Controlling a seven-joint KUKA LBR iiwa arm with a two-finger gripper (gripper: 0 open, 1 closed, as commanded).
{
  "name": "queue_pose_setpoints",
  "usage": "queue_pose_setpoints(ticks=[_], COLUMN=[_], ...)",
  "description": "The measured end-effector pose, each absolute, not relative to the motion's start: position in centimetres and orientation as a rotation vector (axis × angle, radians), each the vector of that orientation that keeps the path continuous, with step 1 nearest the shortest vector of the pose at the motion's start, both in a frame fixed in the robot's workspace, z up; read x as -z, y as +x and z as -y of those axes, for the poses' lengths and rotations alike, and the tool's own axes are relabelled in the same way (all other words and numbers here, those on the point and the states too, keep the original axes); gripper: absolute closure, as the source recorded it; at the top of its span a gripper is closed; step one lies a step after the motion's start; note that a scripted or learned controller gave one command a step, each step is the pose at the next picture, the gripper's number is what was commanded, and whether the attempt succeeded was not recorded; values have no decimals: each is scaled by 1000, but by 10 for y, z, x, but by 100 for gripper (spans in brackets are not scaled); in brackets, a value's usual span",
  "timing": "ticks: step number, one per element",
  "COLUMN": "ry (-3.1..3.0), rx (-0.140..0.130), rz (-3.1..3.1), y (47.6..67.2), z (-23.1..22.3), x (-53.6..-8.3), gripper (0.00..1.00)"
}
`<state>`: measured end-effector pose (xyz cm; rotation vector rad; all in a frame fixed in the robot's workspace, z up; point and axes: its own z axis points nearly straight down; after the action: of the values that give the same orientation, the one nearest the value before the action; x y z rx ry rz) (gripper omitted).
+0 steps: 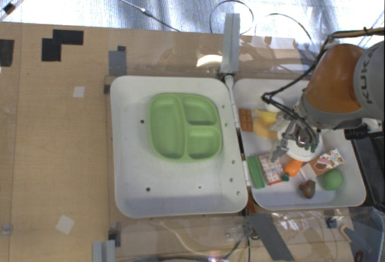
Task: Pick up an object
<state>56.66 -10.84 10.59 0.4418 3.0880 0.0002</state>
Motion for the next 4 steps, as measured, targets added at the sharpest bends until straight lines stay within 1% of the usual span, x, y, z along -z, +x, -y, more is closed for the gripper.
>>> queue_pose_setpoints(ticks=[1, 2, 3, 4], ry=[499, 697, 683, 205], rx=[6, -2, -3, 6], rz=[-3083, -3050, -3043, -3116], y=[553, 509, 512, 553], z=[192, 120, 119, 168], x=[-190, -108, -120, -281], gripper=[0, 0, 100, 100])
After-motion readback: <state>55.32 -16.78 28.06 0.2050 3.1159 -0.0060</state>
